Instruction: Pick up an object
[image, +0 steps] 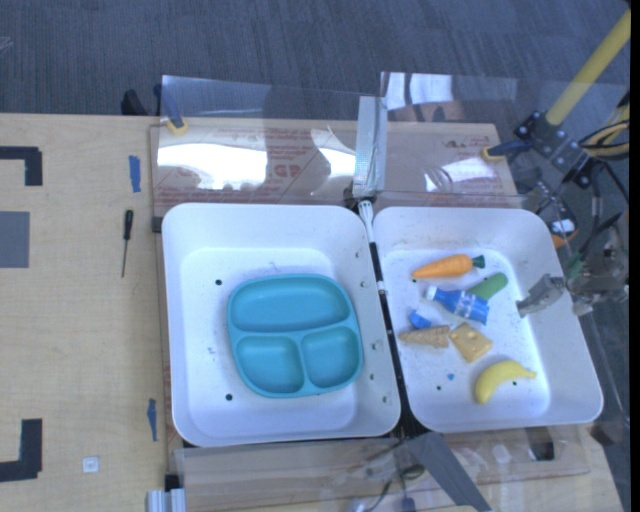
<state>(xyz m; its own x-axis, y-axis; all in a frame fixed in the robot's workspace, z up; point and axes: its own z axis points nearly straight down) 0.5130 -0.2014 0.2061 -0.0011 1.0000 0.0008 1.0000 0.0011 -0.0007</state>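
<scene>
Fingers (543, 293) hang at the right bin's (575, 400) edge, whether parted or closed I cannot tell; I should center above the banana (503, 379), it lies apart

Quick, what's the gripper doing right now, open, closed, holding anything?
Gripper: at the right edge of the right bin, over the white floor; open or closed cannot be told, and nothing shows held in it.
</scene>
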